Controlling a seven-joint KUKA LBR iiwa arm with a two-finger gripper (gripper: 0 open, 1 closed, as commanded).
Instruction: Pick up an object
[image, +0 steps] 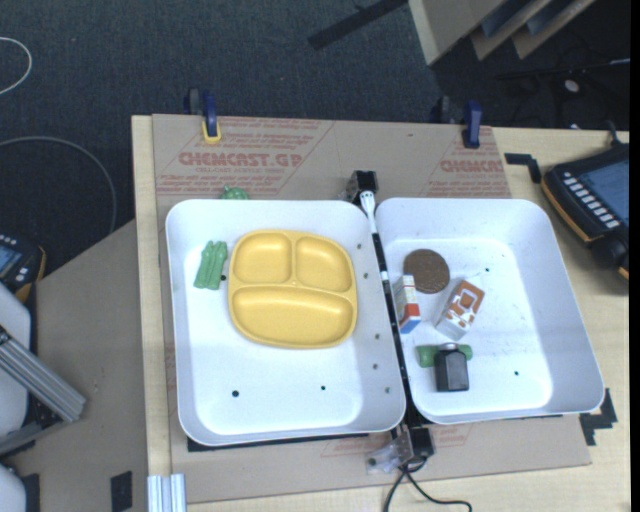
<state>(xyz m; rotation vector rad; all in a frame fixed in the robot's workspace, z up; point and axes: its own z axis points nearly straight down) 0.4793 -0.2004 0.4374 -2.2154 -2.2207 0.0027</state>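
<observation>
- Two white bins sit side by side on the worktop (300, 150): the left bin (190, 360) holds a yellow divided plate (293, 288) and a green piece (211, 265).
- Right bin (560, 300) gathers the small pickable things: brown disc (429, 270), small carton (461, 307), black block (452, 370), clustered near its left wall.
- Tool's state: cannot tell.

Two shallow white plastic bins (200, 400) (560, 300). Yellow three-compartment plastic tray (293, 288). Green ridged block (211, 265). Brown round disc (427, 270). Orange-and-white patterned carton (460, 308). Dark grey block (452, 371) with green piece (432, 353).
</observation>
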